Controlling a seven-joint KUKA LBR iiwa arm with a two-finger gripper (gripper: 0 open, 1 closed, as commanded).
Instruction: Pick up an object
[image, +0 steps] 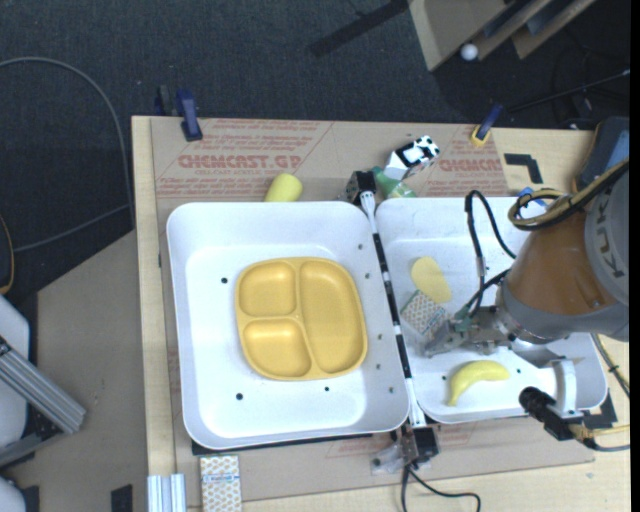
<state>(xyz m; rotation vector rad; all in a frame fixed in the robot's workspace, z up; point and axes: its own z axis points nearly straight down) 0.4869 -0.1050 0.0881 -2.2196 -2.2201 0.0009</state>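
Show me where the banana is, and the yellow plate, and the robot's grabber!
banana (477, 378): camera view, the middle of its curved body, in the right bin.
yellow plate (300, 317): camera view, the ridge where its three compartments meet, in the left bin.
gripper (447, 337): camera view, the metal finger ends near the banana.

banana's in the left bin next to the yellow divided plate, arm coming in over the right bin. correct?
Not quite. The banana lies in the right bin, near its front edge, just below the hand. The yellow divided plate sits alone in the left bin. The arm does reach in over the right bin. The camera view shows this.
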